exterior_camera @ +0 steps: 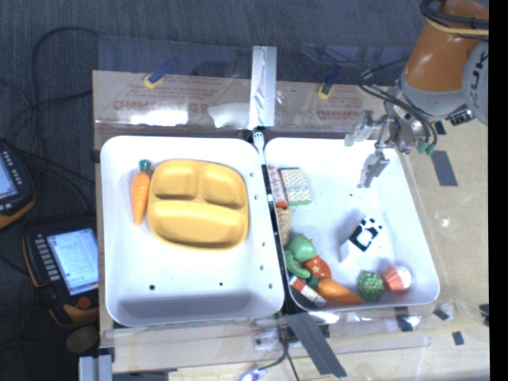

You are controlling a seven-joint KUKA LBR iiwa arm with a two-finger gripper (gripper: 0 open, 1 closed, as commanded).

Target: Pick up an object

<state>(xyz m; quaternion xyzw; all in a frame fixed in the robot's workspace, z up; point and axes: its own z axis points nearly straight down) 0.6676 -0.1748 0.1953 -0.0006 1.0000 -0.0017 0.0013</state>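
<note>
Toys crowd the right bin's (pixel 425 236) near edge: green piece (pixel 301 248), red piece (pixel 317 267), orange carrot (pixel 339 291), green berry (pixel 370 283), strawberry (pixel 398 278) in the near right corner. Black-and-white block (pixel 365 233) sits mid-bin, apart from that cluster. Patterned box (pixel 294 186) lies by the bin's left wall, toward the far side. Left bin (pixel 119 292) carries a yellow tray (pixel 198 202) with a second carrot (pixel 140 194) just beside its left edge. Gripper (pixel 371 169) hangs over the right bin's far right area, nothing between its fingers; can't tell whether the jaws are spread or closed.
</note>
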